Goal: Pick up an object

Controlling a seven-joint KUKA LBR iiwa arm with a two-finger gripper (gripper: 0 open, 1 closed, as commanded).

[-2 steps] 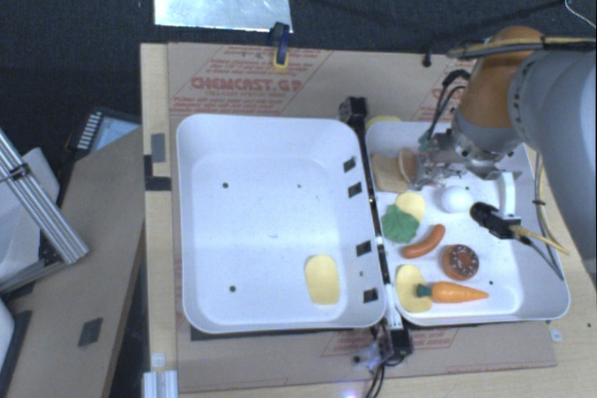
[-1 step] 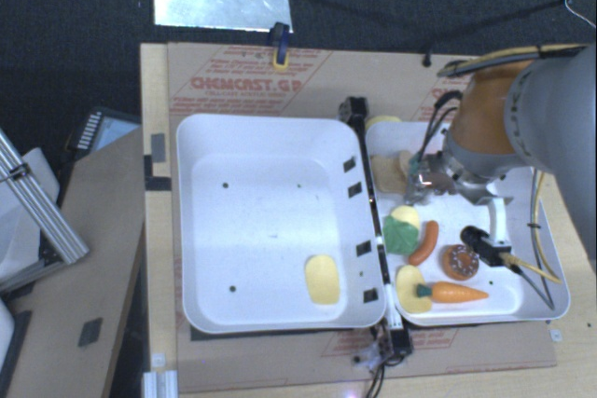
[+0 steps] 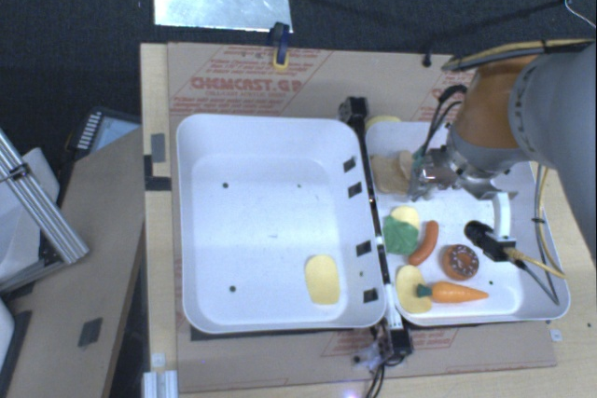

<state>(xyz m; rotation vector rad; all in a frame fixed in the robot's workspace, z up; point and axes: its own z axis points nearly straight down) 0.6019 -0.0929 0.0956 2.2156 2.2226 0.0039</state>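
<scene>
My gripper [image 3: 423, 180] reaches down into the upper left part of the right bin [image 3: 522, 308], right beside a tan bread slice [image 3: 389, 173]. Whether it touches the bread I cannot tell. Below it lie a green broccoli piece [image 3: 401, 238] with a pale yellow piece [image 3: 405, 217] against it, a reddish sausage [image 3: 425, 242], a brown donut [image 3: 460, 262], an orange carrot [image 3: 454, 294] and a yellow piece [image 3: 409, 279]. A yellow oval piece [image 3: 323, 280] lies alone in the left bin [image 3: 201, 200], near its front right corner.
A pale yellow object [image 3: 382, 121] sits at the right bin's far rim. The grey arm [image 3: 550, 107] covers the right bin's far right part. A blue and yellow clamp [image 3: 279, 47] stands behind the bins.
</scene>
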